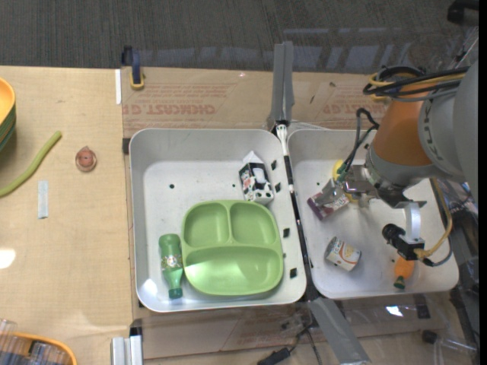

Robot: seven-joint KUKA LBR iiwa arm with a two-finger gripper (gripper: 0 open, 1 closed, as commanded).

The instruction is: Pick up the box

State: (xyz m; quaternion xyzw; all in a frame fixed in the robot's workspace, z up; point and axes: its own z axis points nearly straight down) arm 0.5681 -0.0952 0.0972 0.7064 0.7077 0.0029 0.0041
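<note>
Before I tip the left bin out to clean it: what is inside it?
The left bin holds a green divided plate, a green bottle beside it, and a small black-and-white box near the right wall. Anything under the plate is covered.

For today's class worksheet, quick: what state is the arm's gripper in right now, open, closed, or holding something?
Gripper: over the right bin, at a crumpled packet; its state cannot be told. The box lies in the left bin.

Box (256, 181): small carton with black-and-white cow-pattern print, tilted, lying in the left bin near its right wall, just above the green plate.
</note>
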